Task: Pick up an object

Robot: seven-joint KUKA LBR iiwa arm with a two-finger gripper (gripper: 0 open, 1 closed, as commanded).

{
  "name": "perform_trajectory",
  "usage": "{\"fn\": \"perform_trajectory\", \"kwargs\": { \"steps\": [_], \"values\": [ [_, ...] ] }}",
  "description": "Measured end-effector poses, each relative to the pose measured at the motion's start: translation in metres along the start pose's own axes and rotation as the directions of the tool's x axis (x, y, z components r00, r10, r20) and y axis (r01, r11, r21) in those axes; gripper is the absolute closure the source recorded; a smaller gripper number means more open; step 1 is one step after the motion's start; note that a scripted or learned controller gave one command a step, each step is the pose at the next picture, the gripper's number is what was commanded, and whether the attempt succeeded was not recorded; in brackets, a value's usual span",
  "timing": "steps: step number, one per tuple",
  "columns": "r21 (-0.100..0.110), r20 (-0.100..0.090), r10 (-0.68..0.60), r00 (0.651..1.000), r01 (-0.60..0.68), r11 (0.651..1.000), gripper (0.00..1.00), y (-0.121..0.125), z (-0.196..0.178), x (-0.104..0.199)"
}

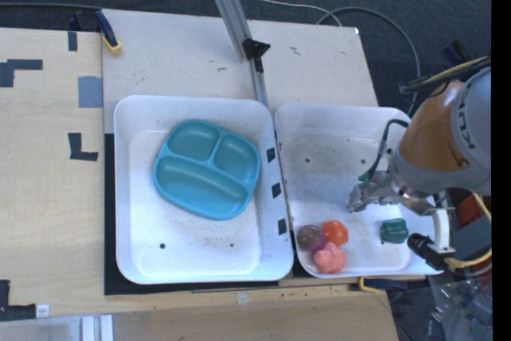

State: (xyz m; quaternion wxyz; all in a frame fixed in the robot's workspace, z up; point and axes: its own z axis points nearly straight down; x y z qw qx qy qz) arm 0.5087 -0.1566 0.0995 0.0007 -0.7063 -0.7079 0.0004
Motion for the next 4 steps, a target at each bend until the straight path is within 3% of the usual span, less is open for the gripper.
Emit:
{"fn": "perform_trajectory", "kwargs": {
  "steps": [3, 4],
  "values": [
    [-0.005, 0.002, 0.0, 1.0, 0.0, 1.0, 1.0, -0.002, -0.15, 0.003],
    [-0.001, -0.001, -0.005, 1.0, 0.005, 1.0, 1.0, 0.014, -0.156, 0.054]
  ]
}}
